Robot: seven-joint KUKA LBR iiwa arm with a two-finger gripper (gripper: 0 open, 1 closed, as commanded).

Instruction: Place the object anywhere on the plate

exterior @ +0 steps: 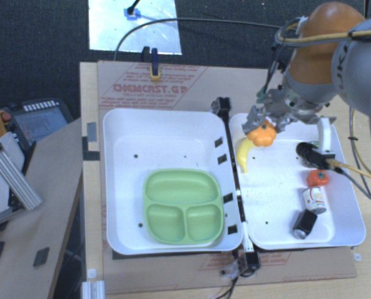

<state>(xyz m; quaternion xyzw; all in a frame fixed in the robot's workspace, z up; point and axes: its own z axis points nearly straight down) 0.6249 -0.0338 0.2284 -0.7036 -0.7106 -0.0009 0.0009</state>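
- Orange toy fruit (263,136), upper right bin (344,229): likely light, rigid, rounded, slippery; best pinched across middle.
- Gripper (264,124) directly over it; finger state impossible to tell.
- Green plate (183,205) lower centre.

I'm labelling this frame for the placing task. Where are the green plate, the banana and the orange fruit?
green plate (149,199): camera view, left rim.
banana (242,154): camera view, middle of its curve.
orange fruit (263,136): camera view, its front face.
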